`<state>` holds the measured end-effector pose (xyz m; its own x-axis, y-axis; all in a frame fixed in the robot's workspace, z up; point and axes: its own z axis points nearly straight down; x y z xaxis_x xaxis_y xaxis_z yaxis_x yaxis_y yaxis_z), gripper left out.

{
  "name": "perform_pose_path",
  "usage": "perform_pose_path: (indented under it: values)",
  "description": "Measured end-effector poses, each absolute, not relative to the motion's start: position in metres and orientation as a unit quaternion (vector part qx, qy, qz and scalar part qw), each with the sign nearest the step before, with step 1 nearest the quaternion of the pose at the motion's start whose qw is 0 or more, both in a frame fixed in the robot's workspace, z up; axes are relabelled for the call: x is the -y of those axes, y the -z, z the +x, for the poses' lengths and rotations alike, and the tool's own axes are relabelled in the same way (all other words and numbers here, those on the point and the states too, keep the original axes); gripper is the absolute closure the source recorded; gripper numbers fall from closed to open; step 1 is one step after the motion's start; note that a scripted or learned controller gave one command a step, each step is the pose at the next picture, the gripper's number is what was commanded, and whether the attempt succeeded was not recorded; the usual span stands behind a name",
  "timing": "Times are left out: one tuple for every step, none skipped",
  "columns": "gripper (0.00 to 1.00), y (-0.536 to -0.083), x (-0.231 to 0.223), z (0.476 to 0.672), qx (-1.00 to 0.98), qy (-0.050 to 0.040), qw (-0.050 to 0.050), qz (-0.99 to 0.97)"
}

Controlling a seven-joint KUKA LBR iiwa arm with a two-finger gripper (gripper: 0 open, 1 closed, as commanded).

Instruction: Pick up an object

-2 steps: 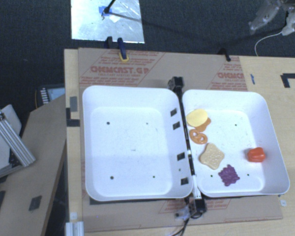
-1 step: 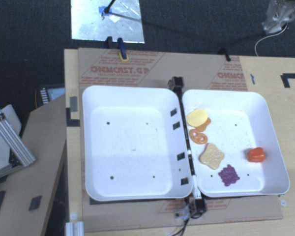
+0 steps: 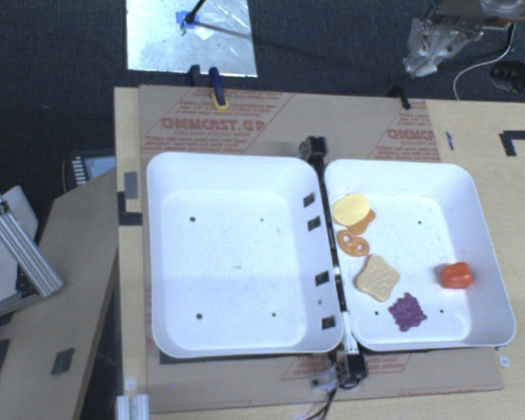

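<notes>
The right bin (image 3: 472, 191) holds several toy foods: a yellow chip (image 3: 351, 207), an orange pretzel (image 3: 354, 240), a tan bread slice (image 3: 378, 277), a purple grape bunch (image 3: 408, 311) and a red-orange pepper (image 3: 456, 275). My gripper (image 3: 423, 58) hangs at the top right, high above the bench and beyond the far edge of the right bin. Nothing shows between its fingers.
The left bin (image 3: 157, 234) stands beside the right one, joined by a row of black clips (image 3: 319, 226). A shiny metal sheet (image 3: 191, 23) lies at the back. An aluminium rail (image 3: 17, 243) leans at the left. Cables (image 3: 481, 64) trail near the arm.
</notes>
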<state>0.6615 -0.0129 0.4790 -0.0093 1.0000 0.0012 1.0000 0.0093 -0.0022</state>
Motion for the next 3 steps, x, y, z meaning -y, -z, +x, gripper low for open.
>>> perform_pose_path:
  values:
    - [1.0,-0.51,-0.059,0.638,0.711,0.0027,-0.001,-0.703]
    - [1.0,-0.469,-0.136,0.642,0.711,0.0003,0.002,-0.703]
    - [1.0,-0.534,-0.224,0.622,0.712,0.005,0.0,-0.702]
